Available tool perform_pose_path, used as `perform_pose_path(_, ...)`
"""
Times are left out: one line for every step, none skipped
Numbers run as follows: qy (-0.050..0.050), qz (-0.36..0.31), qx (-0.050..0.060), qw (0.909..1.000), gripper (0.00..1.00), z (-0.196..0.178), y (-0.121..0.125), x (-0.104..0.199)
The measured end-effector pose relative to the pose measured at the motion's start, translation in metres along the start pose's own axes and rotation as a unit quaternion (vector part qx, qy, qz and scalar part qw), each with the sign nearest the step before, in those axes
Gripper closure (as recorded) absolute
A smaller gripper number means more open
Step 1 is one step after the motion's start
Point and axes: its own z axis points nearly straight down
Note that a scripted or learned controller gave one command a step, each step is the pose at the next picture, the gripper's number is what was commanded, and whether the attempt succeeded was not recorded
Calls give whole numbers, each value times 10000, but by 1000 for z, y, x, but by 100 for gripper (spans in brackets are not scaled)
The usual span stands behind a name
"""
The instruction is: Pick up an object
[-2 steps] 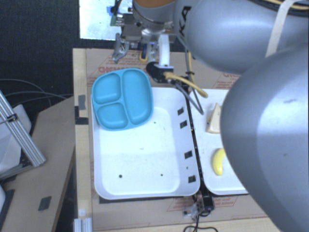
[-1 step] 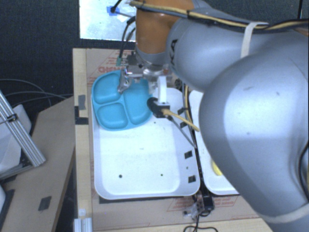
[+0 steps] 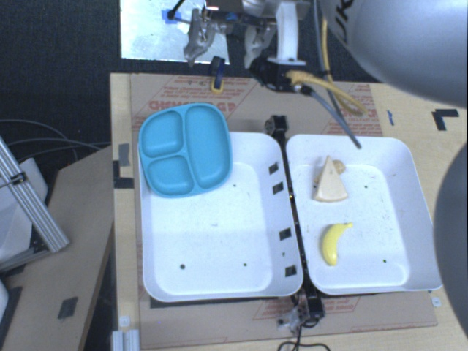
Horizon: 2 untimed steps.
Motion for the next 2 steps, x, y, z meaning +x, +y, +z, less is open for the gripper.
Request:
perform_pose_path(-65,39,168,9998,0,167,-34,-3)
perform_pose_path(-66,44,157,9998,0,330,-47,-22)
